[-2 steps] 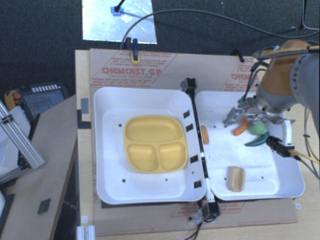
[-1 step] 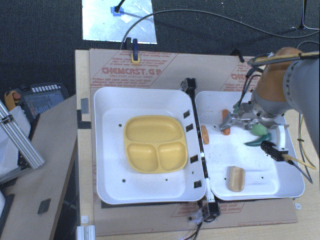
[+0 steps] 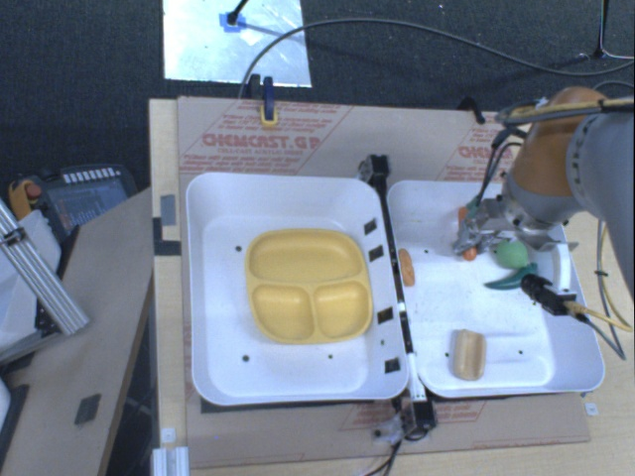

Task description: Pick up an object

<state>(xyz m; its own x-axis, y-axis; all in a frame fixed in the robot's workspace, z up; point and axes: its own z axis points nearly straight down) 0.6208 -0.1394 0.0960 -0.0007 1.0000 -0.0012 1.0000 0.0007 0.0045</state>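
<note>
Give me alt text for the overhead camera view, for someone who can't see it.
A grey robot arm's gripper is low in the right bin, beside a green object. That bin also holds a tan block and a small orange piece; the left bin holds a yellow divided tray.

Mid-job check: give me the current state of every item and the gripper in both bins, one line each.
Yellow divided plate: flat in the left bin, upright, compartments bare.
Orange piece: lying in the right bin by the divider.
Tan block: lying near the right bin's front edge, untouched.
Green object: resting in the right bin beside the gripper.
Gripper: low over the right bin's back; grasp unclear.
</note>
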